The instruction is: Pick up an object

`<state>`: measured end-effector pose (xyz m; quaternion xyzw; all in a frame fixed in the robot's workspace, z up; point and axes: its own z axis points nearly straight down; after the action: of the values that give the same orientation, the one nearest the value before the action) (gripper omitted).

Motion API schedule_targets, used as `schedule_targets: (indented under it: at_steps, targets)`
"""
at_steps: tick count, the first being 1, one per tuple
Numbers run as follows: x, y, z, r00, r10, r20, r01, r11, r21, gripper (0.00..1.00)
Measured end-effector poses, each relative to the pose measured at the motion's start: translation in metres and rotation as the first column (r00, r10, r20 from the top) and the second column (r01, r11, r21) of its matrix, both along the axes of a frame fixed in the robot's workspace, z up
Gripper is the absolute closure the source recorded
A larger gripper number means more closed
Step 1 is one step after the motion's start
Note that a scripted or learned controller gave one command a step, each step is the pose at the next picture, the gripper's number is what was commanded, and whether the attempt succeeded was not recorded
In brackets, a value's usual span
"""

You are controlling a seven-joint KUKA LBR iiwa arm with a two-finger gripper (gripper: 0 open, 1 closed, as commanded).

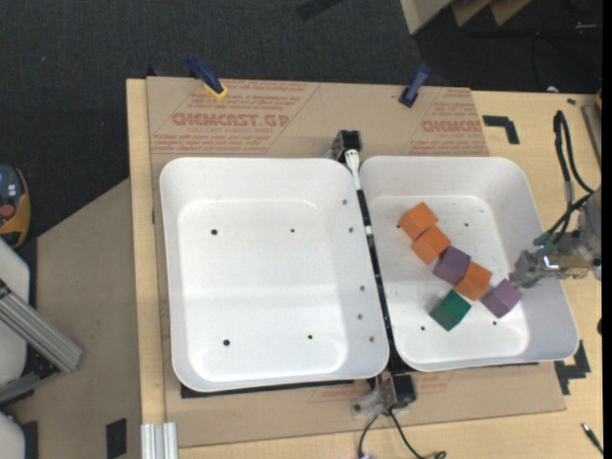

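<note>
Blocks cluster in right bin [497, 175]: two orange [417, 221] [430, 245], purple [451, 263], orange [473, 279], green [449, 310], second purple [502, 297] rightmost. Left bin [182, 189] alongside, rims touching. Gripper [532, 268] at right bin's right edge, just beside second purple block; grip state cannot be told.

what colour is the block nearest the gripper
Purple; the block lies beside the gripper in the camera view.

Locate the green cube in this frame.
The small green cube sits in the right white bin, toward its near edge, touching the orange cube at the lower end of the block cluster.
</note>
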<state>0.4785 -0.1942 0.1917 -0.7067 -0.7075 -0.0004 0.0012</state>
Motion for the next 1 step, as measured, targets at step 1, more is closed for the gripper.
schedule_targets:
  at_steps: [1]
  targets:
    - [0.0012, 0.0195, 0.0052, 1.000, 0.002, 0.001, -0.002, 1.000, 0.000, 1.00]
